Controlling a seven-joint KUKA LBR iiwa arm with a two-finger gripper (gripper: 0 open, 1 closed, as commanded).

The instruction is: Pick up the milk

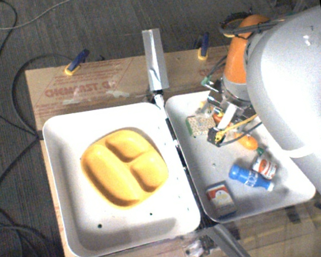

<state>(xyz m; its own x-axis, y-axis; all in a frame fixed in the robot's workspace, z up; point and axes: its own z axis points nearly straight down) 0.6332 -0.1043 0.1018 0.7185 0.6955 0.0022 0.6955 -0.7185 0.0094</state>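
Note:
The milk (220,197) is a small red and white carton lying near the front edge of the right bin (295,193). My gripper (218,116) hangs over the back part of that bin, well behind the carton and apart from it. It is close above a small speckled box (198,125). The grey arm with its orange band covers the bin's right side.
A blue bottle (249,177) and a red and white can (266,166) lie just right of the milk. A small orange thing (248,142) sits between them and the gripper. The left bin (64,172) holds a yellow divided plate (125,166).

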